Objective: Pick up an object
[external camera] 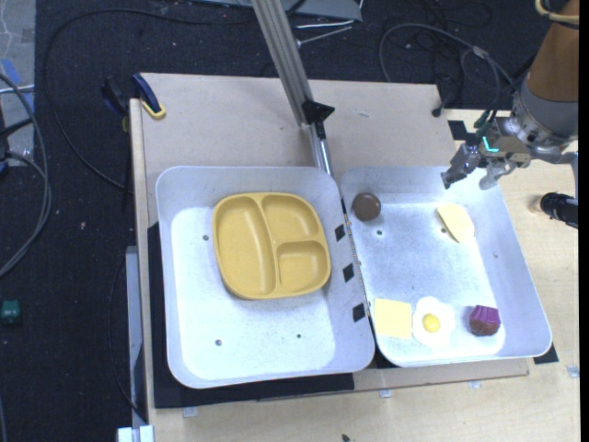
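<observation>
While it hangs over the right bin's far corner, the tool is spread open, gripping nothing.

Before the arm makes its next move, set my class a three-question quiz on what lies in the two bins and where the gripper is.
1. True or false: the yellow divided plate lies in the left bin.
2. Which item sits closest to the gripper? A) brown ball B) pale slice C) purple piece
3. Name the item lying between the yellow square and the purple piece.

Key: 1 true; 2 B; 3 the fried egg, along the near edge of the right bin.
</observation>
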Controlling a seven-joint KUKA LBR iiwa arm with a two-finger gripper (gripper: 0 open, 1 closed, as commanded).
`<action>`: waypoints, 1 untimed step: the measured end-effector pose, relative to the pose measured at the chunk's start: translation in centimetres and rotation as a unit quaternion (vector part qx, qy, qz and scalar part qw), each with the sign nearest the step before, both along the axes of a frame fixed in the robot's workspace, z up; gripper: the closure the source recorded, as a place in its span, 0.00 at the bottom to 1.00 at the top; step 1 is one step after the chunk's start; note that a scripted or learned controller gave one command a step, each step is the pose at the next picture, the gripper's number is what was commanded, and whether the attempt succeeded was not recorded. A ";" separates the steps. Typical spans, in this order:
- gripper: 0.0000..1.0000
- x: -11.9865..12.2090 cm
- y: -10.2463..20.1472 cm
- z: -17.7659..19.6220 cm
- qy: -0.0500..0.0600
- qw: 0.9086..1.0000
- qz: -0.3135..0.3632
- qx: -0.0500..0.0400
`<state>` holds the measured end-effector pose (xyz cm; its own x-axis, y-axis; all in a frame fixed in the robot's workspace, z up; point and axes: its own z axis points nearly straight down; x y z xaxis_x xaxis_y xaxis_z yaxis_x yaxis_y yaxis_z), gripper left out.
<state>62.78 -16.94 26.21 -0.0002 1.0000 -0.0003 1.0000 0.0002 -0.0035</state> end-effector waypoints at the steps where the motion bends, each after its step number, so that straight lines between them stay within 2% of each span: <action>1: 0.00 0.1 0.0 0.2 -0.002 1.000 0.000 0.000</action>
<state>62.87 -16.93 26.41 -0.0009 1.0000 -0.0010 1.0000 0.0009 0.0006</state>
